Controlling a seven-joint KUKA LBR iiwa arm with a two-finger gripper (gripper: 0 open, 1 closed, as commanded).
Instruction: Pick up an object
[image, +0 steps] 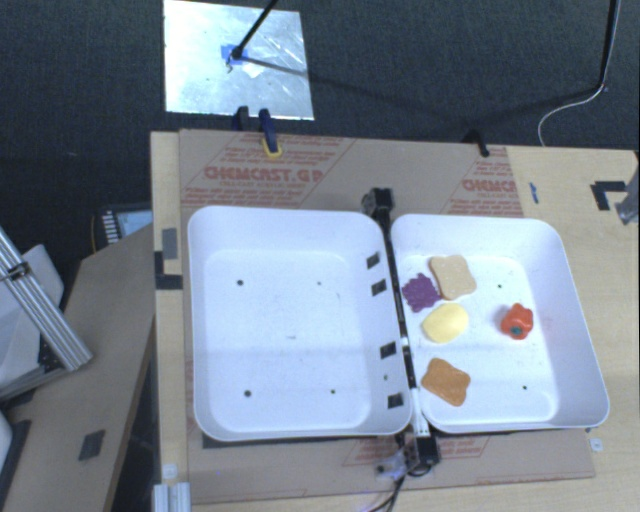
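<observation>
Task status: not started, as far as the view shows. All 5 candidate objects lie in the right bin (575, 330), none lifted. A small grey part at the far right edge of the view, level with the right bin's far rim, may belong to the arm; the gripper's state cannot be told, and nothing is seen held. Contents are logged relative to the hinge strip (393, 310), the dark line of clips between the 2 bins. Just right of the strip, at mid-length, sits a purple grape-like piece (420, 292). Touching it or nearly so, on the side away from the strip and slightly toward the far rim, lies a tan toast slice (453, 276). A yellow rounded piece (445, 323) rests just nearer than the purple piece, close to the strip. A darker orange-brown toast slice (445, 381) lies toward the near rim, also close to the strip. A red-orange pepper-like item (517, 321) sits well apart from the strip, isolated from the others. The left bin (215, 300), on the strip's other side, shows only small dark marks on its floor. Remaining: approach, grasp and lift; judged simplest on the isolated pepper.
</observation>
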